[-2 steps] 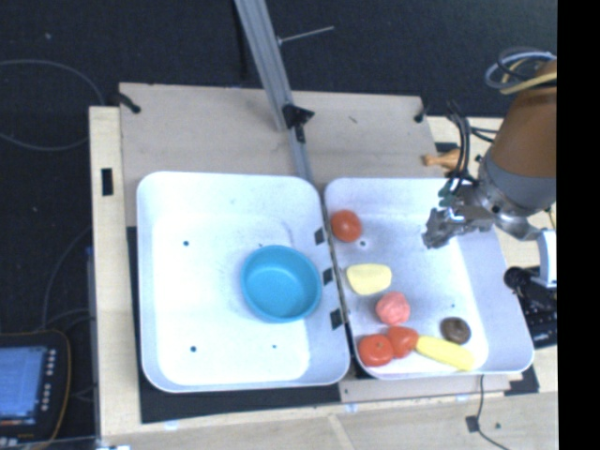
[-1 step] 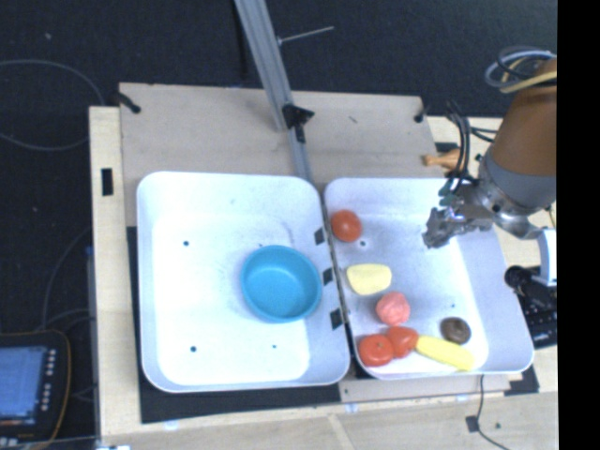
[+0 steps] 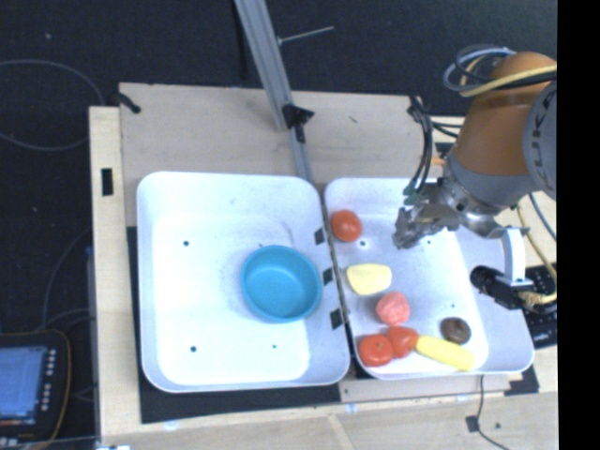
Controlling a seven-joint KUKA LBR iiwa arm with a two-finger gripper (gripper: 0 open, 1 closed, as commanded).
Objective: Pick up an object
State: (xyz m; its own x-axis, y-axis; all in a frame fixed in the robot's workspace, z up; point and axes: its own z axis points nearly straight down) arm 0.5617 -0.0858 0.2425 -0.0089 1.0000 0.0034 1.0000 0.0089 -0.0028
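Note:
My gripper [image 3: 410,232] hangs over the upper middle of the right bin [image 3: 487,350], with nothing seen between its fingers. A small orange-red ball [image 3: 345,225] lies to its left near the bin's left wall. Below it lie a pale yellow piece [image 3: 368,277] and a pink lumpy thing [image 3: 393,307]. At the bin's front sit a red tomato-like thing [image 3: 376,348], another red piece [image 3: 403,339], a yellow banana-shaped thing [image 3: 445,352] and a small brown ball [image 3: 456,329].
The left bin [image 3: 178,214] holds a blue bowl [image 3: 279,282]. A grey metal pole [image 3: 267,50] slants down to the divide between the bins. A screen [image 3: 26,382] sits off the bench at lower left.

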